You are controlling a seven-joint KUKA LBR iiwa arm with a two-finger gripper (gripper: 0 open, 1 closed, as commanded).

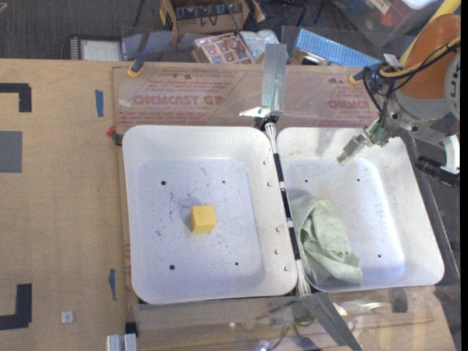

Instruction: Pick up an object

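Gripper (349, 151), finger state unclear, hangs over right bin (409, 196); board (190, 99) behind reads "CHEMCAST"

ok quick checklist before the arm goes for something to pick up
1. Pickable things in the bins: ok, a yellow block sits in the left bin and a pale green cloth in the right bin.
2. Block free of the walls: ok, near the middle.
3. Cloth free of the walls: not ok, it lies against the inner wall.
4. Gripper over a target: not ok, it hovers at the right bin's far side.
5. Jaws open: cannot tell.
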